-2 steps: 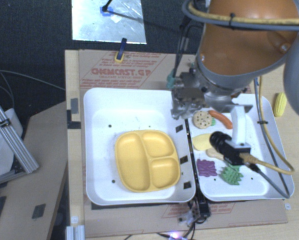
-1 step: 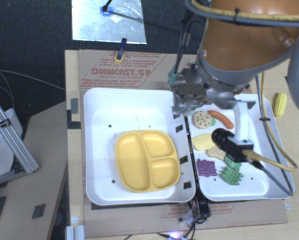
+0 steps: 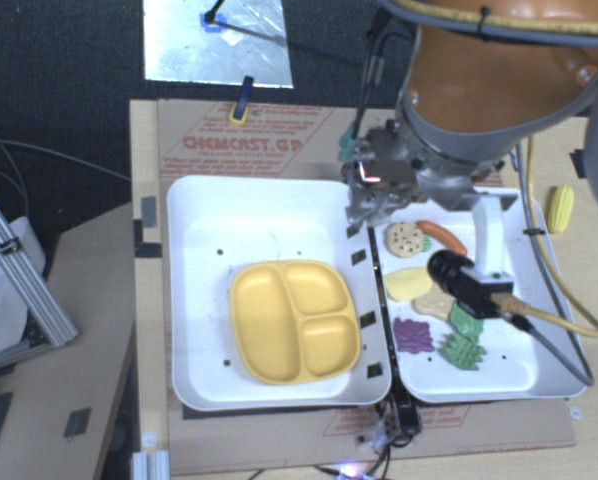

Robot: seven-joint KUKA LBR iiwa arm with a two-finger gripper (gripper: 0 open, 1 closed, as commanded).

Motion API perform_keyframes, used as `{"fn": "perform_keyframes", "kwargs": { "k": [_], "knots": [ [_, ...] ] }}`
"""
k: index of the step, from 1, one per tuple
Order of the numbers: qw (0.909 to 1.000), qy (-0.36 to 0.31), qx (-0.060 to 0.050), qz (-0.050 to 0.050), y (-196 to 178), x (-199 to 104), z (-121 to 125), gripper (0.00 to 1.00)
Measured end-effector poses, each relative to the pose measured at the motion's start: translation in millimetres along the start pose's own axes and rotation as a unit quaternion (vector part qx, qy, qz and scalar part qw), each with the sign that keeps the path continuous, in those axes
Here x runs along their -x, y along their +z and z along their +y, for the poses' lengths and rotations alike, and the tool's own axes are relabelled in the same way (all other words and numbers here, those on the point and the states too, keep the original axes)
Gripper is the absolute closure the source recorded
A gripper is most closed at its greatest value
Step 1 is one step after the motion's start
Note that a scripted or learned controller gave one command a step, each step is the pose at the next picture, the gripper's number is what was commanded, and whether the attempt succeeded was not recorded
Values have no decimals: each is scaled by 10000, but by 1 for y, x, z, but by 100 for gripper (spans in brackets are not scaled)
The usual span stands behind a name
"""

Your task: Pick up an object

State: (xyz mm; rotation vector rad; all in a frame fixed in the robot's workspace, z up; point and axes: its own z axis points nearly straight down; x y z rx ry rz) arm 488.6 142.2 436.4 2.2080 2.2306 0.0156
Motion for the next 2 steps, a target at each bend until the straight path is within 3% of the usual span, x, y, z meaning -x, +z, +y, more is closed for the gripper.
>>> {"fn": "perform_keyframes", "kwargs": {
  "k": [1, 2],
  "knots": [
    [9999, 73, -97, -45, 223, 63, 48, 100],
    [10000, 50, -34, -17, 203, 59, 49, 100]
  ]
}}
